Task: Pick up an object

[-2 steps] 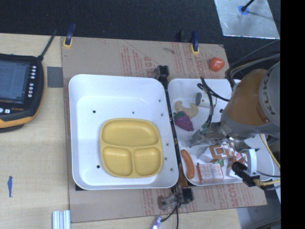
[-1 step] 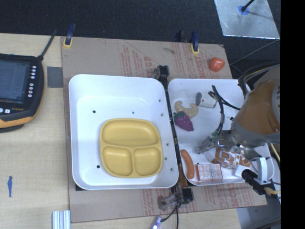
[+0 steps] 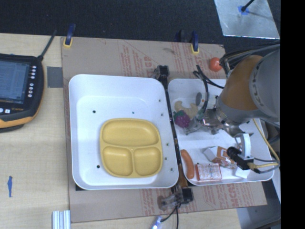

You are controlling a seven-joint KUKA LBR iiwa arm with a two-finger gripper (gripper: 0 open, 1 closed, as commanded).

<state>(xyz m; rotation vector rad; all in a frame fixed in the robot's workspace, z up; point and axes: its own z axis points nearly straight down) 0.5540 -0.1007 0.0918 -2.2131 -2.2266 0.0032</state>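
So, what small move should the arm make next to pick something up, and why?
Probably a short descent. The gripper hangs in the right bin, right beside the purple object. Nothing shows between its fingers. The sausage and the red-and-white packet lie further toward the near edge, so the purple object seems the closest target.

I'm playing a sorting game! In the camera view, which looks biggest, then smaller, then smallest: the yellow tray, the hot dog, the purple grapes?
1. yellow tray, by far the biggest.
2. hot dog.
3. purple grapes, though the gap to the hot dog is small.
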